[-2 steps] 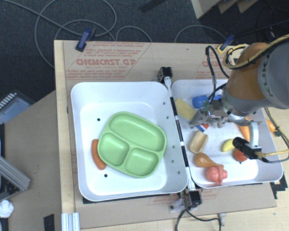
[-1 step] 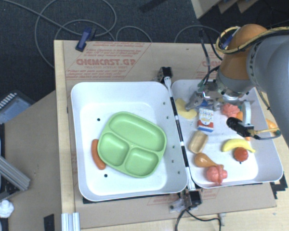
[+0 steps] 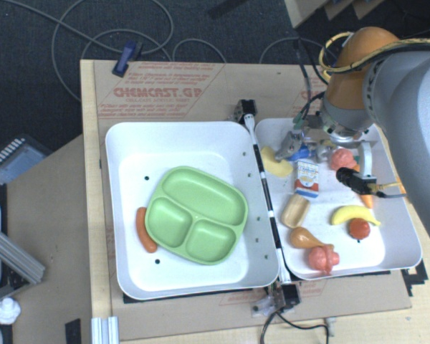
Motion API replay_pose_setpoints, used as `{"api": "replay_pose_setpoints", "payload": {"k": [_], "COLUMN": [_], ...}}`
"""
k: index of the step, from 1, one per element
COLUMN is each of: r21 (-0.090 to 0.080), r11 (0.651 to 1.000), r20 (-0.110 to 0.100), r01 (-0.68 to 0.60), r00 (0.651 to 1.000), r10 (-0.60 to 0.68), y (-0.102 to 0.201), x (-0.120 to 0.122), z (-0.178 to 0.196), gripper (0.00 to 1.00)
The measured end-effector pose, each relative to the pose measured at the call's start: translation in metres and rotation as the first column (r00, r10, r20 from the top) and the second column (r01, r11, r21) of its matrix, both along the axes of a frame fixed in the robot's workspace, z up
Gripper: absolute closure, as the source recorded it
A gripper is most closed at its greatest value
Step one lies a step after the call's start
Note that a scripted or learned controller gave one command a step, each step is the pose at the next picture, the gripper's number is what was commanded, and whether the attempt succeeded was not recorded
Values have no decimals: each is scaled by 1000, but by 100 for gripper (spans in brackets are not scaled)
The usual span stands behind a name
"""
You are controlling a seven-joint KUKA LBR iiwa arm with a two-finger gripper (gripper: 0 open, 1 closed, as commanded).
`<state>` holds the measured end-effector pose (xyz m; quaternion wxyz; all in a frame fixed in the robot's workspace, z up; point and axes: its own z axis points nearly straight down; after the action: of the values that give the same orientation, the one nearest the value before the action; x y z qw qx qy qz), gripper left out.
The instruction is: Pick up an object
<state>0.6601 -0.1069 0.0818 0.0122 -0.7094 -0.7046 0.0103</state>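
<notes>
Pink toy food (image 3: pixel 322 258) at lower right sits well apart from the tool (image 3: pixel 306 143), whose state I cannot tell; crowded neighbours may spoil a grasp.

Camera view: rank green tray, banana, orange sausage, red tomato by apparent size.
1. green tray, by far the largest
2. orange sausage and banana: similar length, too close to rank, and the tray hides part of the sausage
3. red tomato, smallest
</notes>
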Motion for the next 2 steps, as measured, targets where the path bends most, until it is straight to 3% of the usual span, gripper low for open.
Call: {"api": "replay_pose_setpoints", "payload": {"k": [1,2], "r21": [0,-3], "r11": [1000,1000], "r20": [-11,33], "r01": [1,-6], "r00": [1000,999], "r10": [-1,6], "y": [-1,-7], "x": [-3,-62], "z": [8,70], "gripper": [100,100]}}
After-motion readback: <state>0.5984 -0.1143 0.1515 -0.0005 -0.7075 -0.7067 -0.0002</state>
